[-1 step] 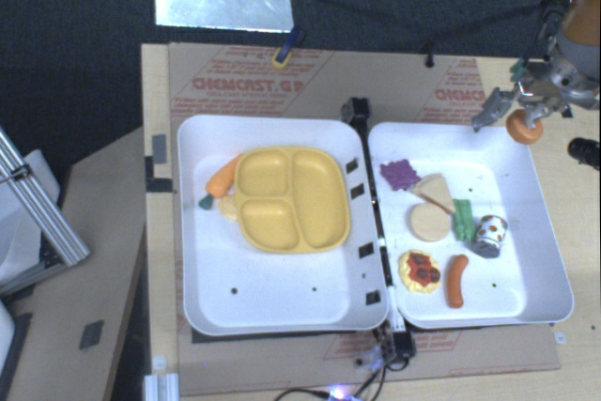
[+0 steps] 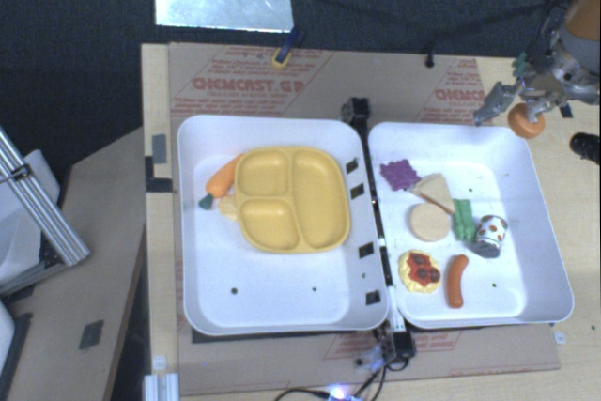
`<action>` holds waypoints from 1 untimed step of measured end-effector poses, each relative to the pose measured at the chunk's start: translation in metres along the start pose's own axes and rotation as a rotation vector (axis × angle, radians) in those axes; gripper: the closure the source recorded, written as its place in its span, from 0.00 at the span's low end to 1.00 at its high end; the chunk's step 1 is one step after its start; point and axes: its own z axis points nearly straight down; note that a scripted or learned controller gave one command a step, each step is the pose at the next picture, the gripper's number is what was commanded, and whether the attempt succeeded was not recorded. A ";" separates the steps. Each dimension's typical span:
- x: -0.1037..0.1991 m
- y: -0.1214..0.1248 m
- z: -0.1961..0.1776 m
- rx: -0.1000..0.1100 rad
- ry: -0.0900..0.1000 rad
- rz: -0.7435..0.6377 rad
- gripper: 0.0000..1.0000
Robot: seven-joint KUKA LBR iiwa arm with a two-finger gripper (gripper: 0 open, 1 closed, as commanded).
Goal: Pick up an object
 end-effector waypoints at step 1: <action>0.009 0.005 0.052 0.003 0.001 -0.003 0.00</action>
